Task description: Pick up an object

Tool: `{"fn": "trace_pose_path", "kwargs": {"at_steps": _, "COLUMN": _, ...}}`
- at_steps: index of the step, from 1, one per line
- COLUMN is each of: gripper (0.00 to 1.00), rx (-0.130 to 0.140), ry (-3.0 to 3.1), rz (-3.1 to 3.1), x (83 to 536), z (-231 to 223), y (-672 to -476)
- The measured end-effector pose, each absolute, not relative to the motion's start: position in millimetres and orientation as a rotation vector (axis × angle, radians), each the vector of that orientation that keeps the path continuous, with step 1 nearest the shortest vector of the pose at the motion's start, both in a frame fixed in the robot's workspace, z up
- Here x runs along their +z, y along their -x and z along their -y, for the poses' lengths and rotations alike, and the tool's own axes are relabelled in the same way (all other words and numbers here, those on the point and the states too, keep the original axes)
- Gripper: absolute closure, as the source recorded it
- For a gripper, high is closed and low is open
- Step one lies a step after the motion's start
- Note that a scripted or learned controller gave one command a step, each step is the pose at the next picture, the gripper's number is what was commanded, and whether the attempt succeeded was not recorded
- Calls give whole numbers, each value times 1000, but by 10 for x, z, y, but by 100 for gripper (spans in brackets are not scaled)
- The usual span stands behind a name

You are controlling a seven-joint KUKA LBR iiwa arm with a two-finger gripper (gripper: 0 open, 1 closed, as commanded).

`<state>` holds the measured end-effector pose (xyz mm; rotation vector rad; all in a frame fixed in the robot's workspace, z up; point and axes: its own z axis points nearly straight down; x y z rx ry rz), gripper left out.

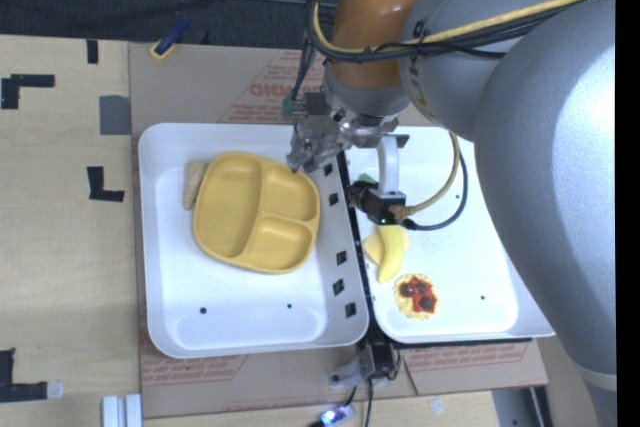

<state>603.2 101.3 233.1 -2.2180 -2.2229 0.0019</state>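
Observation:
A yellow divided plate (pixel 256 212) lies in the left bin (pixel 170 245), covering part of a tan, bread-like piece (pixel 192 183) at its left edge. My gripper (pixel 305 153) hangs over the plate's upper right rim, near the wall between the two bins. In the right bin (pixel 480 265) lie a yellow banana-shaped piece (pixel 388 252) and a small round pizza-like piece (pixel 417 296) with red spots. A small green thing (pixel 365 182) shows just above the banana, partly hidden by the wrist and its cable.
The grey arm and its orange band (pixel 385 5) cover the upper right of the view and part of the right bin. Both bins rest on a cardboard sheet (pixel 230 85) on the wooden bench. A blue and yellow item (pixel 170 40) lies at the cardboard's far left corner.

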Motion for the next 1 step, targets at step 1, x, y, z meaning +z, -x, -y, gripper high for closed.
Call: {"fn": "trace_pose_path", "kwargs": {"at_steps": 1, "gripper": 0, "rx": 3, "ry": 2218, "rz": 2223, "x": 2330, "z": -1011, "y": -6030}}
